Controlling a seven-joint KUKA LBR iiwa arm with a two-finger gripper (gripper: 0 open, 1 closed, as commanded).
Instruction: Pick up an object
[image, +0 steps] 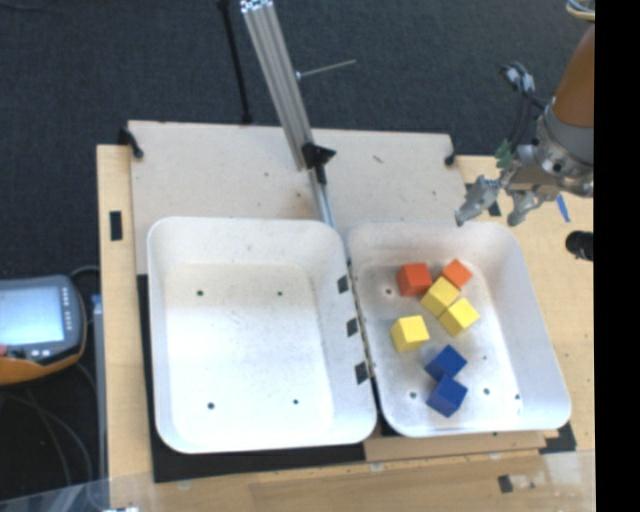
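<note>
- Lying clustered in the right bin (530, 300): two orange cubes (414, 279) at the top, three yellow cubes (440, 297) just below, two blue cubes (446, 363) nearest the front edge, several touching.
- Sitting beside it, sharing the middle edge: the left bin (250, 330), white and shallow.
- Hovering above the right bin's far right corner, well apart from the cubes: the gripper (497, 205), fingers spread open, gripping nothing.
- Leaning across the bench behind both bins: a metal rail (285, 90).

Left white bin (250, 330) sits on the bench, aluminium rail (285, 85) slants over the back, small grey-screened device (38, 320) far left.
</note>
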